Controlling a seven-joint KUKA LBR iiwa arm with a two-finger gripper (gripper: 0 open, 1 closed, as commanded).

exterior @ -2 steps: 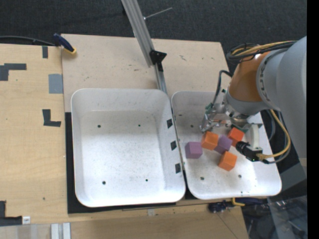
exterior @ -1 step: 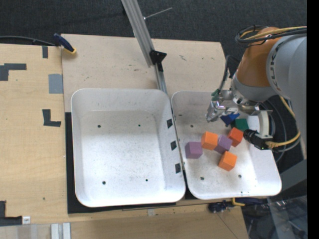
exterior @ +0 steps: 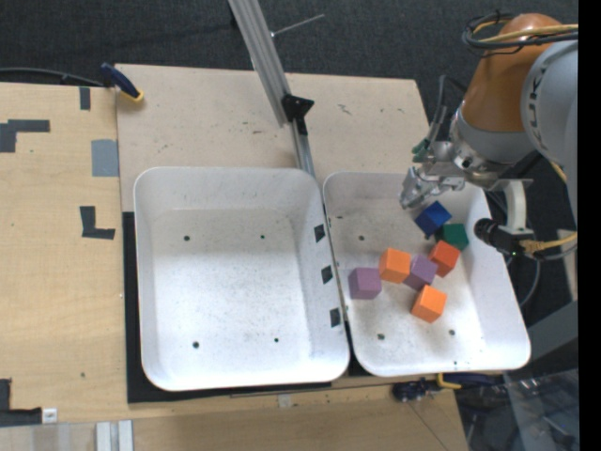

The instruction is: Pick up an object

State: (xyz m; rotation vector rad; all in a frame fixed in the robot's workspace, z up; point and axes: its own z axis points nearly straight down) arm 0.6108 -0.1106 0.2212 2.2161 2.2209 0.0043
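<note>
Several small blocks lie in the right bin (exterior: pixel 371 209). A blue cube (exterior: pixel 433 219) sits at the back, with a green cube (exterior: pixel 456 235) just behind it to the right. Three orange cubes (exterior: pixel 395 264) (exterior: pixel 446 256) (exterior: pixel 429 303) and two purple blocks (exterior: pixel 365 283) (exterior: pixel 422 272) lie clustered nearer the middle. My gripper (exterior: pixel 417 195) hangs over the bin's back right part, directly above and left of the blue cube and very close to its top edge. Whether it touches the cube is unclear.
The left bin (exterior: pixel 150 252) stands beside the right one, sharing a raised rim with black clips (exterior: pixel 326 272). A slanted metal rail (exterior: pixel 268 59) runs from the top down to the bins' junction. The arm's cables (exterior: pixel 521 242) hang over the right bin's right edge.
</note>
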